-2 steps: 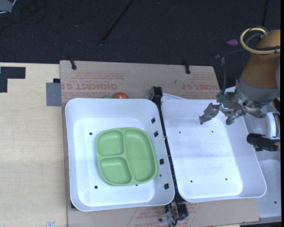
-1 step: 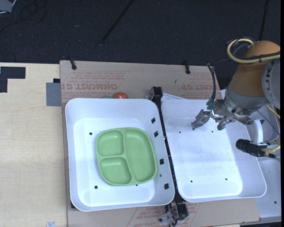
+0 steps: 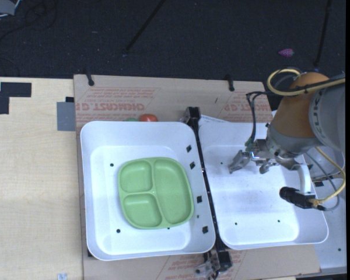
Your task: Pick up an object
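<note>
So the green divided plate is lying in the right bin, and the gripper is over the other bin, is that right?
Not quite. The camera view shows the green divided plate lying in the left bin, not the right one. The gripper is indeed over the other bin, the right bin.

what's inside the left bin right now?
One green divided plate lies flat on the floor of the left bin, its three compartments bare. Whatever is beneath the plate is covered. The pincer hangs over the right bin.
</note>
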